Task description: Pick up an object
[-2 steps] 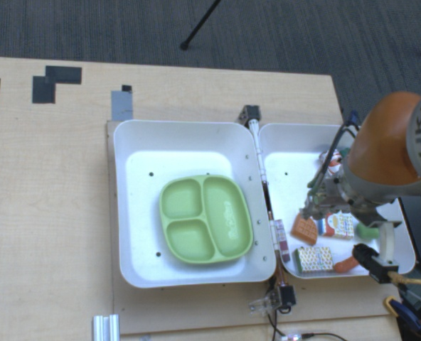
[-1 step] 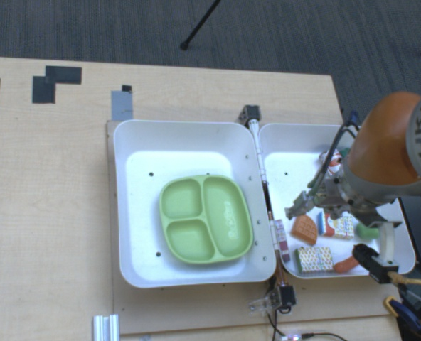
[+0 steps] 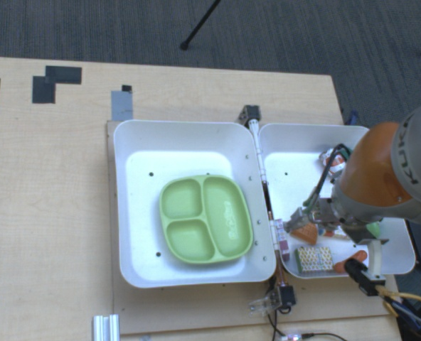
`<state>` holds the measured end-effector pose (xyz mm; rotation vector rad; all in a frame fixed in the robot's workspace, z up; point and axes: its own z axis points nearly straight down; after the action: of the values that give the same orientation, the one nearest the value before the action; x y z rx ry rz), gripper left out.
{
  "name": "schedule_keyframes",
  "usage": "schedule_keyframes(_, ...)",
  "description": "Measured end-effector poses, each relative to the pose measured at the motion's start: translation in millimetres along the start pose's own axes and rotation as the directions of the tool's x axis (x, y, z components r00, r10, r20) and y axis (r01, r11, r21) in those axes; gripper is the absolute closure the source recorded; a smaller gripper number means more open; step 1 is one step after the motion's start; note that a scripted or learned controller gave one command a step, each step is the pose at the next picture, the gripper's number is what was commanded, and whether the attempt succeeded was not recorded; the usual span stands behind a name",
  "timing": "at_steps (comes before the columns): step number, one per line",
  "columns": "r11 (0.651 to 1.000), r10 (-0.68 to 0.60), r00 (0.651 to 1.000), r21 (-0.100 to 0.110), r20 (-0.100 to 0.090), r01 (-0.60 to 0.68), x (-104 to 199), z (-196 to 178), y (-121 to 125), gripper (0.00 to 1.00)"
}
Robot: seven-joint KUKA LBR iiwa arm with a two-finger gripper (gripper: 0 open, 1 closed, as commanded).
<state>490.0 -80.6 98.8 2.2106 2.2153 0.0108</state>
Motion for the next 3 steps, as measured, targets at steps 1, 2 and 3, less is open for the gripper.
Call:
schedule_keyframes(1,1.000,0.000,1.000,-0.003,0.000,0.000,0.5,-10.1,1.1,1.00)
schedule_keyframes(2,1.000,-0.002,1.000,0.010,-0.005,0.002,66.1,-86.0,11.2,1.00)
schedule_keyframes(3,1.000,-0.002,1.000,0.010,-0.004,0.002,65.7,-85.8,11.0,0.00)
